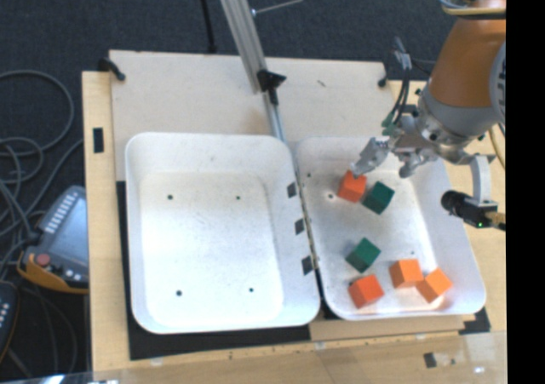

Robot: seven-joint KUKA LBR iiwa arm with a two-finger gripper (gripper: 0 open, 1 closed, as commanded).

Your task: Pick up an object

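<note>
My gripper (392,161) hangs over the far part of the right bin (451,246), its two fingers spread open with nothing between them. Just below it lie an orange cube (352,187) and a dark green cube (378,197), touching each other. Another green cube (364,254) sits in the bin's middle. Three orange cubes lie near the front edge: one (367,290) at the left, one (406,272) in the middle, one (434,284) at the right.
The left bin (213,229) sits beside the right one. A slanted aluminium post (243,25) rises from the bench between the bins at the back. A teach pendant (55,237) and cables lie on the floor at the left.
</note>
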